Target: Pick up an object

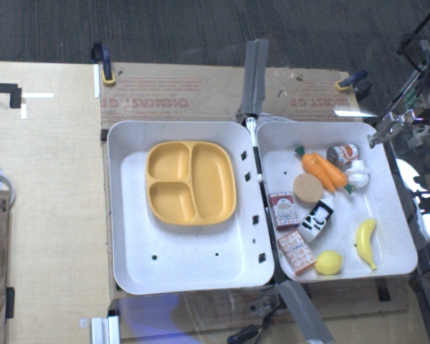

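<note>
Nothing picked yet: my gripper [384, 130] sits at the right bin [387, 264] upper right rim, grip state I cannot tell; next, drop toward the carrot [319, 169]

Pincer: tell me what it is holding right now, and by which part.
Nothing can be seen held. The pincer sits at the right bin's upper right corner, apart from the can and carrot; its own state cannot be told.
</note>
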You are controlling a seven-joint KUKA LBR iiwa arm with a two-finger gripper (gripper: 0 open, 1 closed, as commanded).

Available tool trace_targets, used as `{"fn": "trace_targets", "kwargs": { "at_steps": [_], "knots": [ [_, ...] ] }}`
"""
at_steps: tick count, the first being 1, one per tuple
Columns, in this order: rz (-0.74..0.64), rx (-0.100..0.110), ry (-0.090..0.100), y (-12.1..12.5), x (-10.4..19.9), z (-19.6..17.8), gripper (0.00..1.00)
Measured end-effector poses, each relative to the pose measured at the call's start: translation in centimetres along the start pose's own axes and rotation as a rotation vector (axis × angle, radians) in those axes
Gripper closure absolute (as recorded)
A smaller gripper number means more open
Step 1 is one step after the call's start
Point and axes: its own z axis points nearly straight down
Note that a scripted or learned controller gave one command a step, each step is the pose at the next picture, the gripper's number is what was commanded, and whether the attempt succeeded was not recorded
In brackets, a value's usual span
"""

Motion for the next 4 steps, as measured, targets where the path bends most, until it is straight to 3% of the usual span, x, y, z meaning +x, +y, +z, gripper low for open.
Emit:
{"fn": "trace_targets", "kwargs": {
  "at_steps": [1, 2, 3, 4],
  "knots": [
    [-0.557, -0.003, 0.0, 3.0, 0.9, 9.5, 0.0],
    [-0.787, -0.006, -0.002, 4.1, 5.3, 17.0, 0.0],
    [-1.018, -0.005, -0.002, 5.0, 7.9, 18.8, 0.0],
    [-1.014, -0.009, -0.003, 5.2, 7.8, 17.7, 1.0]
  ]
}}
